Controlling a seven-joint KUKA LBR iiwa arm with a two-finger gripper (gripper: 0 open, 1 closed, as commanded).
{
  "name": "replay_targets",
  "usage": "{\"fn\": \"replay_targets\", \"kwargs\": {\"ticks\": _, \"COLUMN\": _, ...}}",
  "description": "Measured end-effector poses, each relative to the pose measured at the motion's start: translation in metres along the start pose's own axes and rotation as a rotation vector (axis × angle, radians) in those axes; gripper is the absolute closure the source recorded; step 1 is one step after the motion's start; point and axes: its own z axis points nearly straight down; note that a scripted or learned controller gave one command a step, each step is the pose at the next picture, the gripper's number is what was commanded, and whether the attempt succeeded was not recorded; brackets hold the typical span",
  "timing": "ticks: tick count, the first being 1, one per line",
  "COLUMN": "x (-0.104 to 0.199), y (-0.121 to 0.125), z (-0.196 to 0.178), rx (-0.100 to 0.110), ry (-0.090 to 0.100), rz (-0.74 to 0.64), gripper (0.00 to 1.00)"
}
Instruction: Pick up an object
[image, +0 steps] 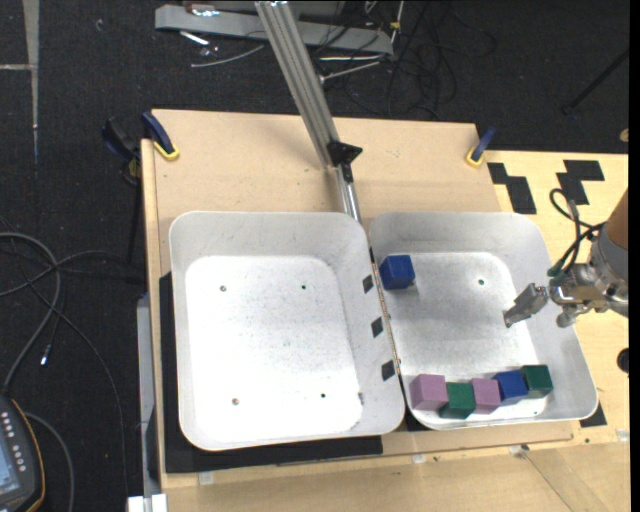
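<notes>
Six blocks lie in the right bin (560, 262), none of them between the gripper's (545, 305) fingers. Those fingers stand apart, one tip (520, 308) slanting down toward the bin floor, over the bin's right side near its rim. A lone blue block (398, 271) sits well apart to the gripper's left, close to the divider between the bins. Five others line the front wall below the gripper (touching in a row): purple block (429, 391), green block (460, 398), second purple block (486, 392), second blue block (512, 384) and second green block (538, 378). On the left is the other bin (190, 240).
</notes>
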Motion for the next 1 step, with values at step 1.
{"fn": "replay_targets", "kwargs": {"ticks": 1, "x": -0.0127, "y": -0.0133, "z": 0.1104, "rx": -0.012, "ry": 0.003, "rz": -0.008, "gripper": 0.00}}
